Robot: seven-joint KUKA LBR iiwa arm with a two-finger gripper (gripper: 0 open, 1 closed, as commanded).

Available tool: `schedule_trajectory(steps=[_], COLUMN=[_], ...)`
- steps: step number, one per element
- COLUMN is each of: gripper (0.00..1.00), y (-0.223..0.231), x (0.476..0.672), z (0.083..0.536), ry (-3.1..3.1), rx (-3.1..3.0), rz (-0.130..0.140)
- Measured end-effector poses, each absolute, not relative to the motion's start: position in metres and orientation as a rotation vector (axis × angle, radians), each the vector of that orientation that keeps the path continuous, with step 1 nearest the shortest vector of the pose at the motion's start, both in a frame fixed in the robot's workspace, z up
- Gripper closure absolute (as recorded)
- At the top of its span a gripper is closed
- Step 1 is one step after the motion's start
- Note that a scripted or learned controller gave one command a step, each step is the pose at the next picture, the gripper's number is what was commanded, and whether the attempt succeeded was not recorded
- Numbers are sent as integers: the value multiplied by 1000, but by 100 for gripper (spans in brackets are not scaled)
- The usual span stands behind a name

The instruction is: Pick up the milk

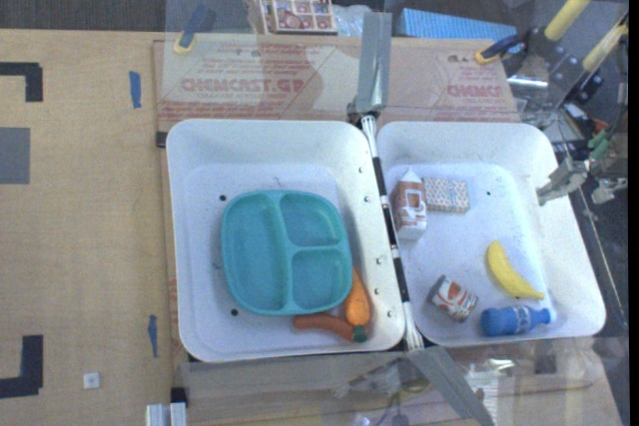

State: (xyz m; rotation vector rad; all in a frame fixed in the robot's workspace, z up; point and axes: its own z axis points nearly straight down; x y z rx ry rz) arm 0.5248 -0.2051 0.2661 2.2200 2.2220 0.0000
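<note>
We log: milk carton [409, 205] in right bin [559, 214], upper left, against dividing wall, touching patterned box [446, 196]. Banana [511, 271], can [452, 298], blue bottle [514, 318] nearer front. Left bin [200, 175]: teal tray [285, 252], carrot [357, 302]. Gripper [571, 180] at right rim, holding nothing we see; finger spread unclear to us.

Gripper [561, 183] is parked just off the right bin's [559, 214] outer edge, up near its far corner. It's not touching anything.
</note>
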Motion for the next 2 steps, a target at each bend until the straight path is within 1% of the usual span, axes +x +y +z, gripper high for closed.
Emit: schedule_trajectory(steps=[1, 2], gripper=[0, 0], y=[-143, -175], x=[584, 529], z=[143, 165], ry=[2483, 2328], rx=[1926, 2112], rz=[0, 0])
